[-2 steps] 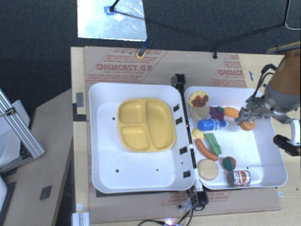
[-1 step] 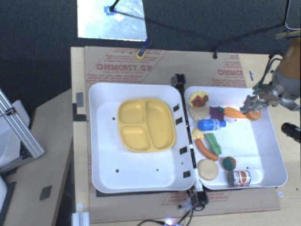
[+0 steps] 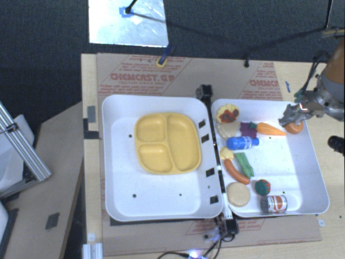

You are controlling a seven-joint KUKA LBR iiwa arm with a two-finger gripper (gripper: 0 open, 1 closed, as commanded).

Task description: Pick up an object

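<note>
Gripper (image 3: 294,116) low over the far right corner of the right bin (image 3: 318,196), just above a small orange piece (image 3: 294,127) by the rim. Open or closed — cannot tell; metal and orange blur together there. Nothing visibly held.

Candidates crowded on the bin's left side: carrot (image 3: 270,129) just beside the orange piece, purple piece (image 3: 248,129), blue bottle (image 3: 242,142), green vegetable (image 3: 245,164), sausage (image 3: 236,171), round cookie (image 3: 239,194), red can (image 3: 277,203). Yellow divided plate (image 3: 166,143) alone in the left bin (image 3: 116,144).

Likely trouble from here: orange piece close against the bin wall, so little room on that side — a probable scrape on the rim or a pinch on air. Carrot tip close enough to be nudged or caught by mistake. Small rounded piece, likely to squirt out sideways under an off-centre squeeze.
</note>
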